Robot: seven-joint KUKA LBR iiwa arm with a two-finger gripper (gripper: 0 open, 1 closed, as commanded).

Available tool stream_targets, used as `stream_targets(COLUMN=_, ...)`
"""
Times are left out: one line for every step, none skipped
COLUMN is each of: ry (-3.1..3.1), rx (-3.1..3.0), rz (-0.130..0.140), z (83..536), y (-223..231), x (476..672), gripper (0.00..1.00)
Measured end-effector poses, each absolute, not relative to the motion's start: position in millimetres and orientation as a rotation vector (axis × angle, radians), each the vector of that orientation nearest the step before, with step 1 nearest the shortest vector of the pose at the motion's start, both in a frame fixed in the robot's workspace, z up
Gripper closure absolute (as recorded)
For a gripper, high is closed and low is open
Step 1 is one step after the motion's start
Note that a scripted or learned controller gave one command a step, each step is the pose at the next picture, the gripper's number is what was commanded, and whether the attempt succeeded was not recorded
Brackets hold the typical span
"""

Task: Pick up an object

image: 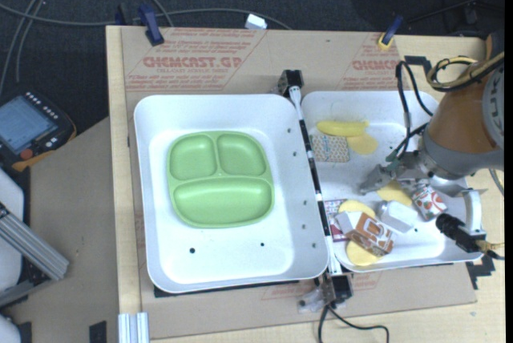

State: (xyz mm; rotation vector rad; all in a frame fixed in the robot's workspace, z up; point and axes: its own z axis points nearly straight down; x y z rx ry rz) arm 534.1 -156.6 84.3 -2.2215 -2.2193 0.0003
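The right bin (377,105) holds several small objects. At its far side lie a yellow banana-shaped piece (342,127), a patterned packet (329,147) and a small yellow piece (363,144). At its near side lie a yellow disc (356,210), a brown packet (373,234), a white box (395,215), a red-and-white can (430,201) and a yellow lump (393,193). My gripper (377,179) is low in the middle of this bin, just above the yellow lump and the white box. The arm's grey wrist (449,161) hides the bin's right part.
The left bin (152,197) holds a green divided plate (220,178). A black divider rail (309,165) runs between the two bins. Cables (417,93) hang by the arm at the right bin's far right corner. A blue clamp (150,25) and a yellow-blue clamp (389,32) grip the board's far edge.
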Motion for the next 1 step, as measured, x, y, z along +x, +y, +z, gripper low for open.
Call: stream_targets(ry=-2.198, rx=-2.186, rz=0.051, z=79.8, y=-167.7, x=652.0, gripper=0.0)
